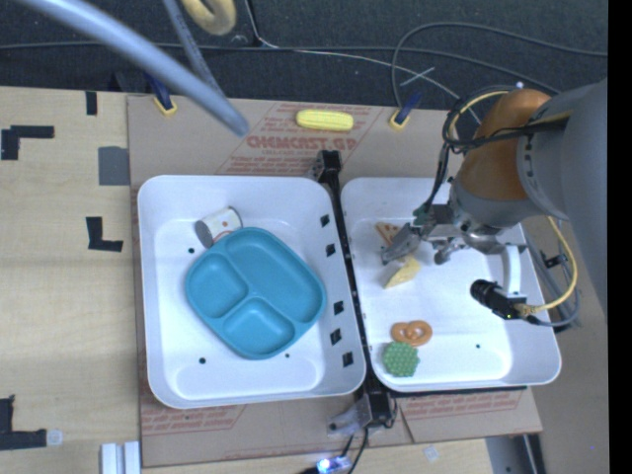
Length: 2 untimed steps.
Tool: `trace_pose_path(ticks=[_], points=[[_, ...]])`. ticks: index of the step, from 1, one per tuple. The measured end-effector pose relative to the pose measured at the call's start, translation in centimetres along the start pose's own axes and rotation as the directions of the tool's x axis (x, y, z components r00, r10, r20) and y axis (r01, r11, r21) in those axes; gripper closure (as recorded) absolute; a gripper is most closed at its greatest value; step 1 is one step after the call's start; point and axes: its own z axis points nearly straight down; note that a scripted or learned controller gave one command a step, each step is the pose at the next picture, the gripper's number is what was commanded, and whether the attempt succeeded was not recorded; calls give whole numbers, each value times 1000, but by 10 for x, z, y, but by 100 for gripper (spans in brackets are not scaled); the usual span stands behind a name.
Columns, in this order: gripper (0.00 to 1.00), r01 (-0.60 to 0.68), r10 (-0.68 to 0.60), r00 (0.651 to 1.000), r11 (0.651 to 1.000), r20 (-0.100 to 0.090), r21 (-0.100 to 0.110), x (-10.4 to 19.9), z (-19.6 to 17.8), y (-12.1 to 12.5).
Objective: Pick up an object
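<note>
1. Camera view: the gripper (423, 248) hangs low in the right bin (523, 363), at the pale yellow wedge (402, 276), likely its target. I cannot tell its state.
2. The wedge lies near the bin's left wall, long axis running 2 to 8 o'clock.

Red printed lettering on the brown cardboard sheet (281, 146) under the two bins, just behind the left bin's far rim: appears to read "CHEMCAST GP" (partly crossed by a grey rod, so uncertain). Smaller red lines beneath, too blurred to read. More faint red print along the cardboard's near edge, likewise illegible.
</note>
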Motion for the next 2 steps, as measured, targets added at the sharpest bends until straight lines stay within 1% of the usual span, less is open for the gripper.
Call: trace_pose_path(ticks=[1, 2], points=[[100, 2, -2, 1000, 1000, 0, -2, 1, -13, 1], [100, -1, 1, 1000, 1000, 1, -9, -8, -69, -4]])
